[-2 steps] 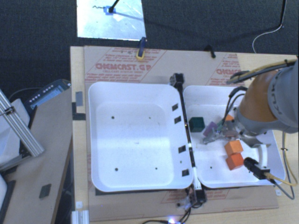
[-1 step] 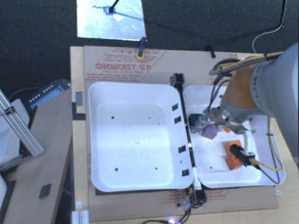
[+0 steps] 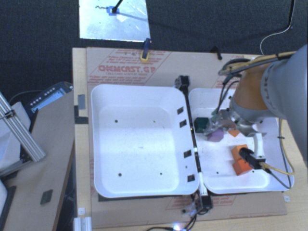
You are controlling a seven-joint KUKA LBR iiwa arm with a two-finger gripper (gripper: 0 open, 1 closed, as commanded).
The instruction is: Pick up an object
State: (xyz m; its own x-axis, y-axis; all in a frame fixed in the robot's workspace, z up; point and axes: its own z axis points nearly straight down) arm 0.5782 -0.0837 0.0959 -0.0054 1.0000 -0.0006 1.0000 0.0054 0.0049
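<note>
A: Two bins, and all the loose items sit in the right bin (image 3: 269, 184). The left bin (image 3: 103, 177) has only its bare floor to offer.

B: Where is the gripper (image 3: 215, 125)?

A: Low over the right bin's near-left part, under the orange band (image 3: 249, 91). Whether it is spread or pinched I cannot tell; the wrist hides that.

B: What lies closest to it?

A: A purple object (image 3: 216, 135), just beside it on the side toward the bench's front edge, perhaps touching. A dark green object (image 3: 200, 124) lies just to its left, by the bin wall.

B: And the orange ones?

A: A small orange piece (image 3: 234, 133) is near, to the right. Two larger orange blocks (image 3: 239, 159) lie farther toward the front, beside a black cable fitting (image 3: 251, 158). I judge the purple one the likeliest target, needing only a short drop
</note>
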